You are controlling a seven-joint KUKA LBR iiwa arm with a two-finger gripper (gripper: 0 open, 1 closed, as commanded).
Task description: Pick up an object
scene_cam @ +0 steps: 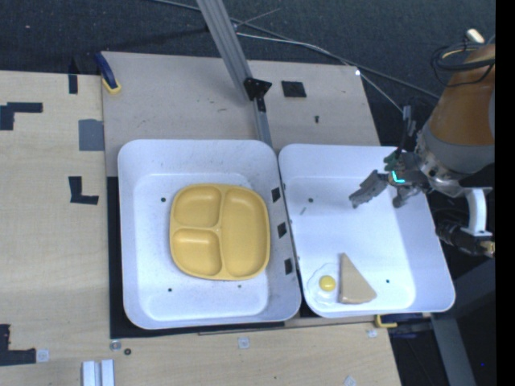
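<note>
Bench: we see two shallow white bins side by side, the left bin (137,215) and the right bin (418,240).
Left bin: we find a yellow divided plate (219,232) lying flat near its middle, with three compartments facing up.
Right bin: we count two small things in the near corner, a tan wedge (354,281) and, just beside it on the left, a fried egg (324,284) with a yellow yolk.
Arm: we see it reaching in from the right, the wrist over the far right edge of the right bin.
Gripper: our gripper (385,190) hangs over the far part of the right bin, its two fingers spread apart and nothing between them.
Gap to target: we judge the wedge and egg well apart from the fingers, toward the near side of the bin.
Step in hand: we read this as the approach, before any grasp; nothing is lifted yet.
Next move: we would need to bring the gripper toward the near corner, centre it over the wedge or the egg, go down and close.
Risk: we think the two pieces lie close together and close to the bin wall, so the fingers could nudge one while aiming at the other.
</note>
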